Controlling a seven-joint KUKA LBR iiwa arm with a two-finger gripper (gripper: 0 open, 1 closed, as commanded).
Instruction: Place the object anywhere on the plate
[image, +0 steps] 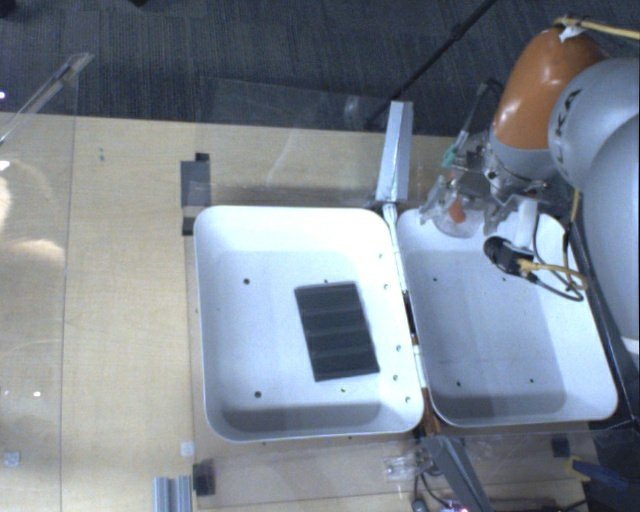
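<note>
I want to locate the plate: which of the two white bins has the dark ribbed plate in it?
The left bin: the dark plate lies flat on its floor. The right bin has the gripper over its far corner.

A robotics lab, to judge by the fittings. Pale wooden desk (100, 330) carrying two shallow white bins side by side, left bin (225, 300) and right bin (570, 385), fixed in place with small dark brackets (197, 185). Grey industrial arm (600, 110) with an orange band reaching in, loose cables (545, 270) trailing from it. Dark carpet (250, 40) beyond the desk edge.
</note>
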